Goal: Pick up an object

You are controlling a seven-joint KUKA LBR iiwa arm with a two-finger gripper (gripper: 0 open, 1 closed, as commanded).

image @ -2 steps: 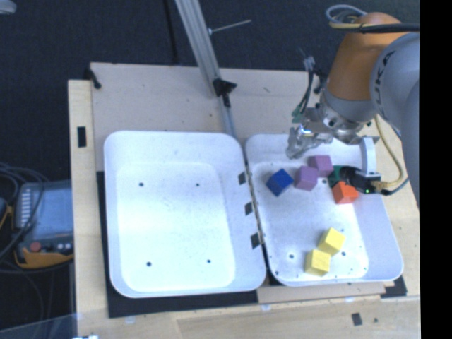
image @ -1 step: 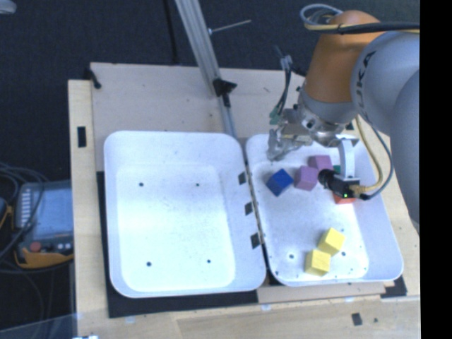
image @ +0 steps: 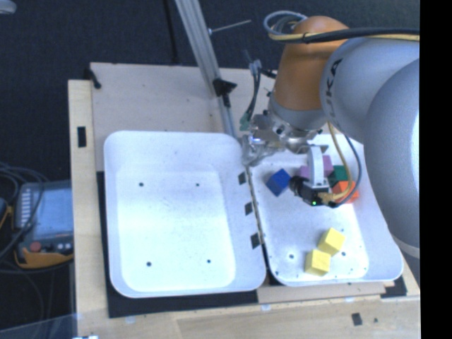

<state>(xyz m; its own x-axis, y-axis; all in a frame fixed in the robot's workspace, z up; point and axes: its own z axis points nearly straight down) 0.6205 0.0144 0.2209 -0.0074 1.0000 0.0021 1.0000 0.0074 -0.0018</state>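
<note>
- The blue cube (image: 278, 182), the likeliest pick, is lying on the floor of the right bin (image: 296, 232), close to that bin's left wall.
- The gripper (image: 256, 147) is hanging up and to the left of the blue cube, near it but not over it. Whether it is open or closed is not showing from this angle, so I cannot tell.
- The blue cube is showing no real long axis, its sides looking about equal. It is sitting turned diamond-wise, with one corner pointing toward the bottom of the view.
- A purple block (image: 316, 167) is lying just right of the blue cube. A green piece (image: 340, 173) and an orange piece (image: 344, 188) are lying further right, partly under the arm.
- Two yellow cubes (image: 331, 241) are sitting well below and to the right of the blue cube.
- Risk: a straight descent is likely landing on the bin wall left of the blue cube, closing on nothing.
- Risk: a grasp meeting the cube's corners rather than its flat faces is probably spinning it or squeezing it out.
</note>
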